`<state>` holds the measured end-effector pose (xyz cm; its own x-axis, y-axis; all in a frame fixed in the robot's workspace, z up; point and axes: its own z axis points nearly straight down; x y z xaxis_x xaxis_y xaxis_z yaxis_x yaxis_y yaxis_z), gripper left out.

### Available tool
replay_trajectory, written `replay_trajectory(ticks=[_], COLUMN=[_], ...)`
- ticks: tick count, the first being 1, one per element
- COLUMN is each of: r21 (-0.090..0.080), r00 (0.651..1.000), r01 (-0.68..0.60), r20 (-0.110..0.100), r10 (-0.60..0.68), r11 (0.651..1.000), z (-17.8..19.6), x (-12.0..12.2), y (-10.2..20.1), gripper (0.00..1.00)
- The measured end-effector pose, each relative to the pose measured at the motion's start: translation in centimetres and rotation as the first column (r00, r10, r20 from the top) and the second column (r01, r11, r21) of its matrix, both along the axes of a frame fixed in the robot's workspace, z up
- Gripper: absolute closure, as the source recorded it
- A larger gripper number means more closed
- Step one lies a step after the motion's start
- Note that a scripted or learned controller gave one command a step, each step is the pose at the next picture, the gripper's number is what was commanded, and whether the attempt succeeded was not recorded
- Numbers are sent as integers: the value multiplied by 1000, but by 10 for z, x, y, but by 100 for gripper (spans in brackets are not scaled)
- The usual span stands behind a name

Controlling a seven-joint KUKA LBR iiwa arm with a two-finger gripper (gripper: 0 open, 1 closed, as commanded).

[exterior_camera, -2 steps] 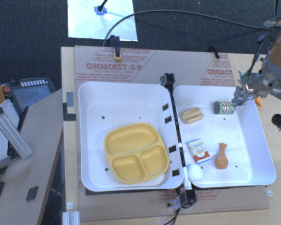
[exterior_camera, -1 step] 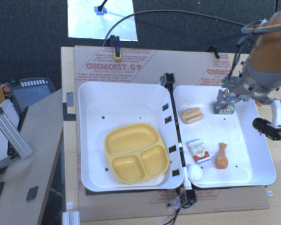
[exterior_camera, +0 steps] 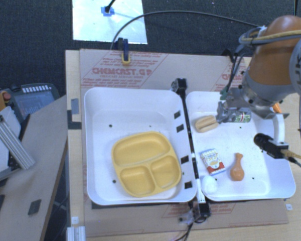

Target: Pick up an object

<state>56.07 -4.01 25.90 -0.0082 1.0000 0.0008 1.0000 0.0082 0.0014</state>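
Observation:
My gripper (exterior_camera: 224, 115) hangs low over the back of the right bin (exterior_camera: 283, 182), under the grey and orange arm. Just to its left lies a tan bread roll (exterior_camera: 204, 124), its right end close to the gripper. A small green and white can (exterior_camera: 242, 117) lies right beside the gripper on the other side, partly hidden by the wrist. Nearer the front are a small red and white carton (exterior_camera: 212, 161), an orange drumstick-shaped toy (exterior_camera: 236, 167) and a white egg-like ball (exterior_camera: 208, 184).
A yellow three-compartment tray (exterior_camera: 145, 162) lies in the left bin (exterior_camera: 98, 134). A black divider strip (exterior_camera: 186, 134) runs between the bins. A black fitting with a cable (exterior_camera: 269, 145) sits at the right bin's right side.

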Motion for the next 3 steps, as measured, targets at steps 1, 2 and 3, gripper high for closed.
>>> replay_trajectory(ticks=[1,2,3], r21=[0,1,2], r00=[1000,1000,1000], r01=[0,-1,-3], r20=[-1,-1,-2], r10=[0,1,3], r11=[1000,1000,1000], z=[-7,-4,-12], x=[-14,-29,-35], y=[41,88,150], gripper=[100,100,100])
